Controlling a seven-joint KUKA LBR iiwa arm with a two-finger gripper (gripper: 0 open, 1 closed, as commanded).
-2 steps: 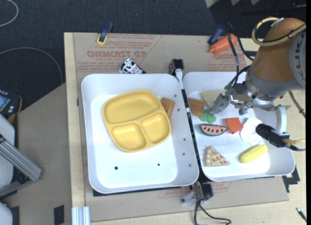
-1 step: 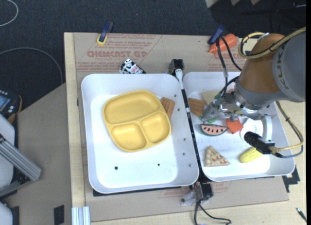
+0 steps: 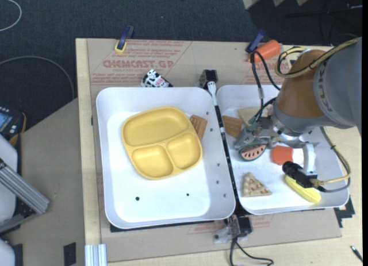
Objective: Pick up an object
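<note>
My gripper [image 3: 251, 137] is low in the right bin [image 3: 328, 201], near its left side, with the grey arm and orange band [image 3: 299, 89] behind it. Just below the gripper lies a watermelon slice [image 3: 253, 153], very close to it or touching; nothing shows as held. To the right of the slice is an orange-red piece [image 3: 282, 154]. A brown toast-like piece [image 3: 233, 126] lies to the gripper's left. Toward the front of the bin are a pizza slice [image 3: 255, 185] and a yellow banana [image 3: 303, 190].
The left bin [image 3: 167, 201] holds a yellow divided plate [image 3: 162, 142] with a brown cracker [image 3: 199, 124] at its right edge. A pale wedge [image 3: 247, 114] lies at the back of the right bin. Cables and clamps sit along the bench's far edge.
</note>
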